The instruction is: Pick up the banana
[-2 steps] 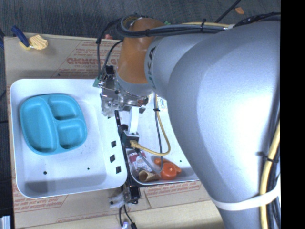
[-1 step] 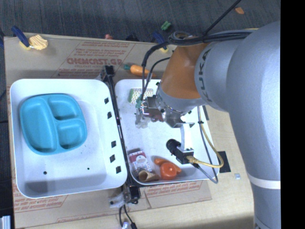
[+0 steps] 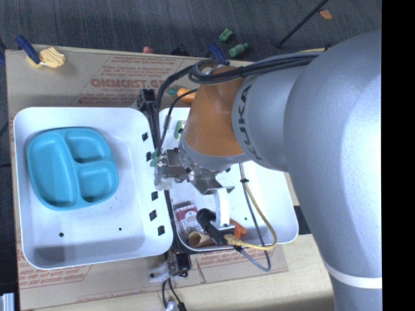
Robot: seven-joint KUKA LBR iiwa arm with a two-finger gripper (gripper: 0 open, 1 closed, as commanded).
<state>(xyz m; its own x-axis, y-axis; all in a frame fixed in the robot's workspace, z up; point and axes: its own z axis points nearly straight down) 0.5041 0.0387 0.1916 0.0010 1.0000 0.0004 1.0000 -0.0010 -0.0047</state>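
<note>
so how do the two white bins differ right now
The left bin lies in open view and holds a blue divided tray. The right bin is largely covered by the KUKA arm, and small mixed items crowd its near corner. Both are shallow, white and set side by side.

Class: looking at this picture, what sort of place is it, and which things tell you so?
Most likely a robotics lab: a large grey KUKA arm reaches over two white bins on a cardboard-covered bench, with a blue divided tray set out and cables running about.
</note>
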